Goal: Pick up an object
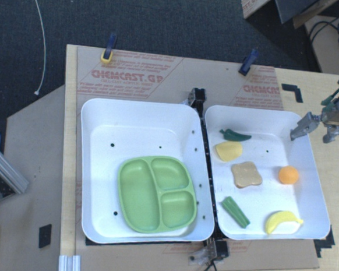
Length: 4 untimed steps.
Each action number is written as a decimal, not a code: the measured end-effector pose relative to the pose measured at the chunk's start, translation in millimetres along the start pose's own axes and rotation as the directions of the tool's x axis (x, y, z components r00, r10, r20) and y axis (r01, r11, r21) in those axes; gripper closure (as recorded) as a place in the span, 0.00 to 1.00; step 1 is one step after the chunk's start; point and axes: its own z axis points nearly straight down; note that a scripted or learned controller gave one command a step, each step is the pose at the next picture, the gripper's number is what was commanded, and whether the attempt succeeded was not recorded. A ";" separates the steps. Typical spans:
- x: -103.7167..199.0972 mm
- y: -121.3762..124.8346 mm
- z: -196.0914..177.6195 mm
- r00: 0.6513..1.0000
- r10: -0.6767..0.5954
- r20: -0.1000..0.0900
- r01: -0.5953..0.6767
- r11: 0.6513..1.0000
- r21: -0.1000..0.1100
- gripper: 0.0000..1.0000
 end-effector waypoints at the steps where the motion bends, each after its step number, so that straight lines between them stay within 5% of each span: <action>1: 0.7 2.1 -7.0 1.000 -0.004 0.003 0.004 1.000 -0.012 0.00; 4: 2.7 1.0 160.7 1.000 -0.003 0.001 0.003 1.000 -0.007 0.00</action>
